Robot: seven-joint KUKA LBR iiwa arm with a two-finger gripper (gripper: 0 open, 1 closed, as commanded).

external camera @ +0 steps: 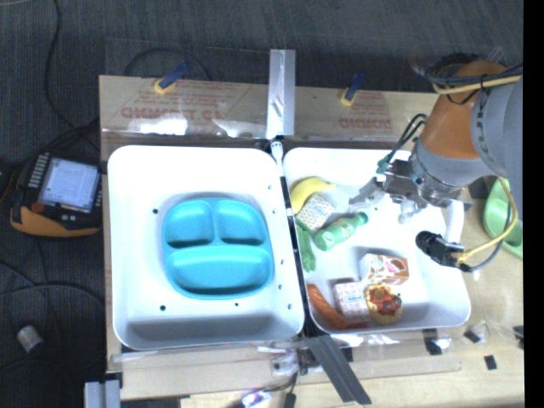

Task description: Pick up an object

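Observation:
The right bin point(446, 308) holds several items: a yellow banana point(308, 189), a checkered packet point(313, 212), a green bottle point(339, 230) lying on its side, a white and red carton point(385, 268), a small pink box point(348, 296), a red and yellow round toy point(383, 303) and an orange carrot point(323, 309). My gripper point(387, 201) hangs over the bin's upper middle, just right of the green bottle's cap. Its two fingers are spread open with nothing between them.
The left bin point(127, 253) carries a blue divided tray point(219, 245). A thin green piece point(304, 246) lies along the wall between the bins. A handheld screen device point(64, 189) sits left of the bench, and a green object point(501, 211) lies beyond the right bin.

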